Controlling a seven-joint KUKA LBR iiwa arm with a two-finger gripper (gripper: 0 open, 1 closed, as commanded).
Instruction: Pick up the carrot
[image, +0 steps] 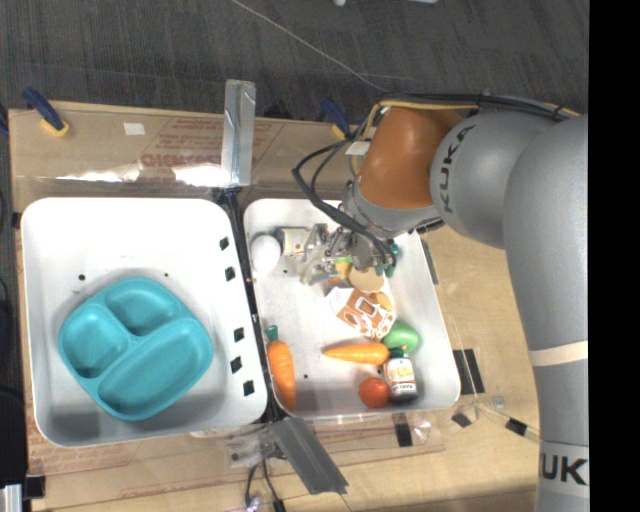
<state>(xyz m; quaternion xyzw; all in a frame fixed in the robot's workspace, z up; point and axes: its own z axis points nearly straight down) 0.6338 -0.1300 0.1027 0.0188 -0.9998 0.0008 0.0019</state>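
Observation:
An orange carrot (281, 374) with a small green top lies along the left wall of the right bin (300, 310), near its front corner. A second orange, carrot-shaped piece (356, 352) lies on its side further right, near the bin's front. My gripper (337, 258) hangs low over the back half of the right bin, above a cluster of small items. It is well behind both orange pieces and touches neither. The wrist hides what is directly beneath it.
A red tomato (373, 392), a small bottle (401, 375), a green item (403, 337) and a patterned packet (364, 311) crowd the second orange piece. A white ball (265, 250) and a can (294, 240) sit at the back left. The left bin (60, 240) holds a teal divided plate (135, 345).

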